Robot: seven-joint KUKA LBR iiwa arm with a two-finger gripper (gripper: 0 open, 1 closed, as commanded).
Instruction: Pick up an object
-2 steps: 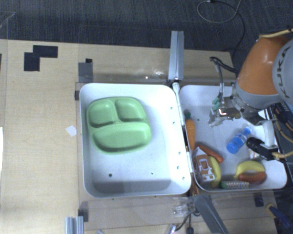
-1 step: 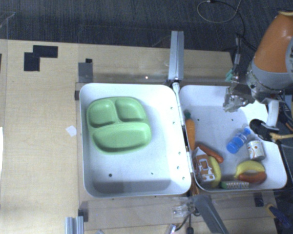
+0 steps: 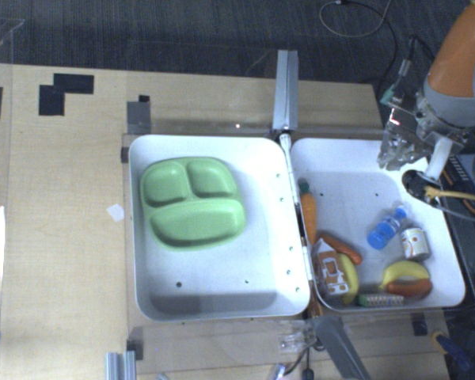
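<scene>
Grey two-finger gripper [image 3: 397,155] above right white bin [image 3: 356,184], claw state unclear; best target: isolated blue plastic bottle [image 3: 386,229], descend centred.

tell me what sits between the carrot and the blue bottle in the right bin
Nothing: the camera view shows bare white bin floor between the carrot and the bottle. The hot dog lies lower, off that line.

A robotics lab: a pale wooden bench [image 3: 55,236] with black marker patches at upper left, two white bins [image 3: 222,307], loose cables [image 3: 364,10] on dark carpet at top.
</scene>
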